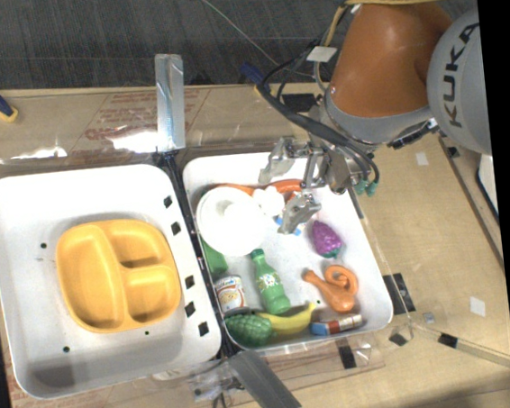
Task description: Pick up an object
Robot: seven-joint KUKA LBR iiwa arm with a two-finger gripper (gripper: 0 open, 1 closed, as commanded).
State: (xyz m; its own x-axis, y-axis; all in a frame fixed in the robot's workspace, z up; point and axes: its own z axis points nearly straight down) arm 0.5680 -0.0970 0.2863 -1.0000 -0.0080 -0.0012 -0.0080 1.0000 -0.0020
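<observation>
The arm (403, 56) is cut off by the top and right edges. A white plate (230, 221) hides most of an orange thing (235, 190) behind it. The end effector (299, 205) is too small and cluttered to judge.

A yellow divided tray (117, 274) lies in the left bin (8, 270) — flat, alone.

We read "KUKA" in dark letters running down the grey arm (461, 77) at the right, while the small can (231, 294) and the green bottle (268, 283) in the right bin carry labels too small for us to read.
</observation>
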